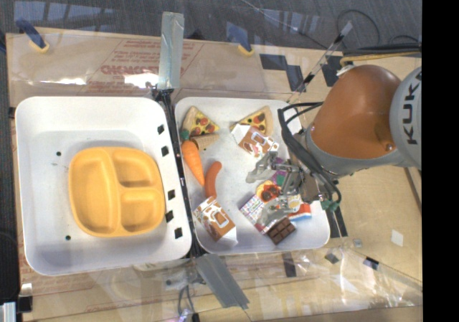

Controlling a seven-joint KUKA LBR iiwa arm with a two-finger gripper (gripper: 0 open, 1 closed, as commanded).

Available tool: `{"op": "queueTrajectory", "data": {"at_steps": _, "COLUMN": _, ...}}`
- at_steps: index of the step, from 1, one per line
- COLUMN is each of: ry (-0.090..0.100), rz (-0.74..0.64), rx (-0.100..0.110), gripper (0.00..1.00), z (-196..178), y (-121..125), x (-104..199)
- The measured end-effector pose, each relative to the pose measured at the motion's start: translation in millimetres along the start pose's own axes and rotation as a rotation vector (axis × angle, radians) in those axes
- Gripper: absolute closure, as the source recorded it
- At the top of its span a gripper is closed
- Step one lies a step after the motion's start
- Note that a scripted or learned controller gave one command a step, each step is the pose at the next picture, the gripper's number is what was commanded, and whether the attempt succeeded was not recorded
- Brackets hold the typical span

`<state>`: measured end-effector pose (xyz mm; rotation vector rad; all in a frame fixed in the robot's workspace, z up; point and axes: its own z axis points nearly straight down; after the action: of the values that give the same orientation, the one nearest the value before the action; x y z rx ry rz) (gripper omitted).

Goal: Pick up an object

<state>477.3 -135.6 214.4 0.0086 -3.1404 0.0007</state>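
Observation:
The right bin (315,231) holds several toy foods. Two pizza slices (199,125) (254,122) lie at its far end, and an orange carrot (191,159) and a red sausage (212,178) lie along its left wall. A small white-and-brown carton (256,141) sits just left of the wrist, and another carton (214,219) lies near the front. My gripper (281,178) hangs low over the right side of this bin, right above a red-and-yellow round toy (269,192) and a purple packet (252,207). A chocolate bar (281,229) lies in front of it.
The left bin (36,127) holds a yellow divided plate (115,190). The orange wrist band and grey arm (355,123) cover the right bin's right wall. Grey tape (171,48) and black clips run along the seam between the bins.

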Motion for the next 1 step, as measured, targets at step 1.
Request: {"op": "queueTrajectory", "data": {"at_steps": 1, "ry": -0.018, "rz": 0.086, "rx": 0.003, "gripper": 0.00, "z": 92.1, "y": 19.7, "x": -31.5}}
